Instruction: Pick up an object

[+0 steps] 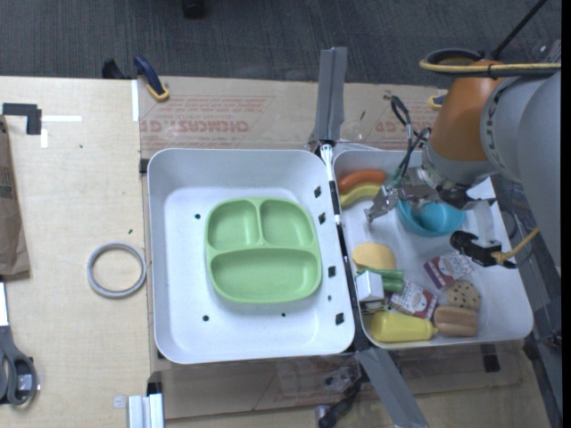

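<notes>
My gripper [384,205] hangs low over the back half of the right bin [508,324], below the arm's orange band [464,119]. It sits just left of a blue cup [433,218] and just right of a yellow banana [357,195] and an orange carrot-like piece [359,178]. Nothing visibly rests in it. Further forward in that bin lie a yellow lemon-shaped piece [375,257], a green and white item [379,283], a red and white packet [412,300], a bread roll [457,308] and a yellow block [400,327].
The left bin [169,239] holds a green divided plate [263,250]. A grey ring [116,268] lies on the bench left of the bins. A black cable connector [473,246] hangs by the arm over the right bin.
</notes>
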Motion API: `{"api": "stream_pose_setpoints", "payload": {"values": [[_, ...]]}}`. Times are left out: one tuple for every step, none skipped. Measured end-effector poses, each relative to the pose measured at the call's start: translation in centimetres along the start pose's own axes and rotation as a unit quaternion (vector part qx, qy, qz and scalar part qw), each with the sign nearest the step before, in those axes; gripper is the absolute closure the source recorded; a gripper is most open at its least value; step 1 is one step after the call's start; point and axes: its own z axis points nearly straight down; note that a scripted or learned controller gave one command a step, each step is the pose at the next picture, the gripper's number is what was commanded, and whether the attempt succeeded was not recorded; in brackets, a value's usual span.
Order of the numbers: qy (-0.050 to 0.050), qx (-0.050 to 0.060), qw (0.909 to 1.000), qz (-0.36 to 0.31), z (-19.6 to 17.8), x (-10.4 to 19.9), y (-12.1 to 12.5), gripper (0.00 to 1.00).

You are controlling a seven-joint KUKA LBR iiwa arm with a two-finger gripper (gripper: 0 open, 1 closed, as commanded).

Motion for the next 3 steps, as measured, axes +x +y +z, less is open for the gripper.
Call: {"api": "stream_pose_setpoints", "payload": {"values": [[0.001, 0.0, 0.9967, 0.081, 0.1, -1.0, -10.9, 0.0], [0.001, 0.001, 0.9883, 0.153, -0.3, -1.3, -9.8, 0.0], [-0.001, -0.003, 0.9881, 0.154, -1.4, -1.5, -9.6, 1.0]]}}
